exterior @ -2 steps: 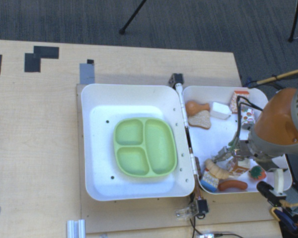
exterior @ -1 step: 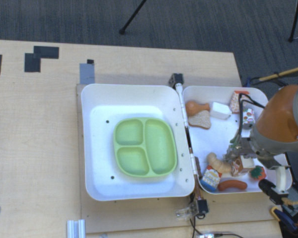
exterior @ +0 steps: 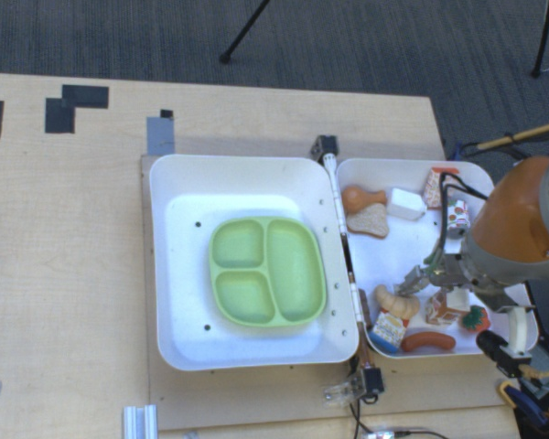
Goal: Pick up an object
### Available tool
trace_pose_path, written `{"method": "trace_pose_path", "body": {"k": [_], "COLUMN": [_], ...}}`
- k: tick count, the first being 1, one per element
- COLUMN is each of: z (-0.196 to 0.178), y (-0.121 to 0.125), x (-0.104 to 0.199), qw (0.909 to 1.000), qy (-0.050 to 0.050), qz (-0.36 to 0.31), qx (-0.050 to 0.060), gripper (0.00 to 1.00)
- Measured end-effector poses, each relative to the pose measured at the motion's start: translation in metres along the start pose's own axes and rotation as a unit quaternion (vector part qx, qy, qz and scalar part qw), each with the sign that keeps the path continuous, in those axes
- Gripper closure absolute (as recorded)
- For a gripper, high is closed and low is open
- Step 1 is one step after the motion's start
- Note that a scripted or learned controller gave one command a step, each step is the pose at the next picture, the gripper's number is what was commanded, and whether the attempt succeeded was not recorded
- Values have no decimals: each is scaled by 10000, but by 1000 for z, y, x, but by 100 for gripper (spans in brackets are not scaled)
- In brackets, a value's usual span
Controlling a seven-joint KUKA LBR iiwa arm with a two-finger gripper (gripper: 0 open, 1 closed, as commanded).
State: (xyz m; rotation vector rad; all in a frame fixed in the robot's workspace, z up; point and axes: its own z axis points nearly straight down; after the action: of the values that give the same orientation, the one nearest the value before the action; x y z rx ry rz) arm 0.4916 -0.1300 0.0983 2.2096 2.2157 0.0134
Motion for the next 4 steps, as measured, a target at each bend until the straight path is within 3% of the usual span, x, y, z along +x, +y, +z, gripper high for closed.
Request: {"method": "trace_pose_path", "body": {"k": [1,2,3,4], "z": [11,0,0,11], "y": [-2,0,0,-2], "x": [15,16,16,4], "qw": [10000,10000,10000,10000], "qy": [-7,-6,-5,15], "qz": [6,-3,-4,1], "qx": [24,-5,-2,30], "gripper": [0,100,0,0]}}
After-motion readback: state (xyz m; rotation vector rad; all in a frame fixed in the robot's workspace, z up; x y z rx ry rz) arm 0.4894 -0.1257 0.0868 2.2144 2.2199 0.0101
